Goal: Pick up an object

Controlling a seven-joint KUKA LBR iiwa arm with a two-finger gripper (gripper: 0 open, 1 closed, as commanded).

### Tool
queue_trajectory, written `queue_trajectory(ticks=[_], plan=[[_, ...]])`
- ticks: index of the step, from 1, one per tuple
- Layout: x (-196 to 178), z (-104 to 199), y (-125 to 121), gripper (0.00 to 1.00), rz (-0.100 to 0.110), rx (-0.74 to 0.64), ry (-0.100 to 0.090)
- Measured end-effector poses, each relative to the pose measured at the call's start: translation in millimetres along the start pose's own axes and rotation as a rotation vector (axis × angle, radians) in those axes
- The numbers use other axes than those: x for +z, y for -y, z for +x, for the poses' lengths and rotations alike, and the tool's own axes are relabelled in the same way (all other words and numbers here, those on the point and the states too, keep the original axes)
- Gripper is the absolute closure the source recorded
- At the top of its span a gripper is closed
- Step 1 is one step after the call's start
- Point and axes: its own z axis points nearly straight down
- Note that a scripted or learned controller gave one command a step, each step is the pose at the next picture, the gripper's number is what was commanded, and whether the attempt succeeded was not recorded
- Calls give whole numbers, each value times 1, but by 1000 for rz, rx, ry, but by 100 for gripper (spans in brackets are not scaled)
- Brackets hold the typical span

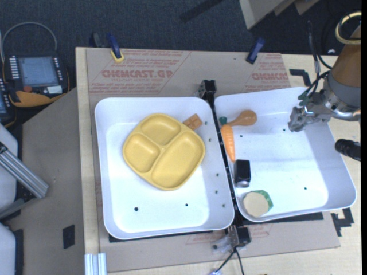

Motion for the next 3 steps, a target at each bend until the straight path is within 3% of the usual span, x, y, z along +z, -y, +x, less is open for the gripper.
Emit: queue_trajectory(ticks=[1,3], plan=[[-20,0,-1,100,1,0,0],[-5,112,-5,100,8,-5,-5]])
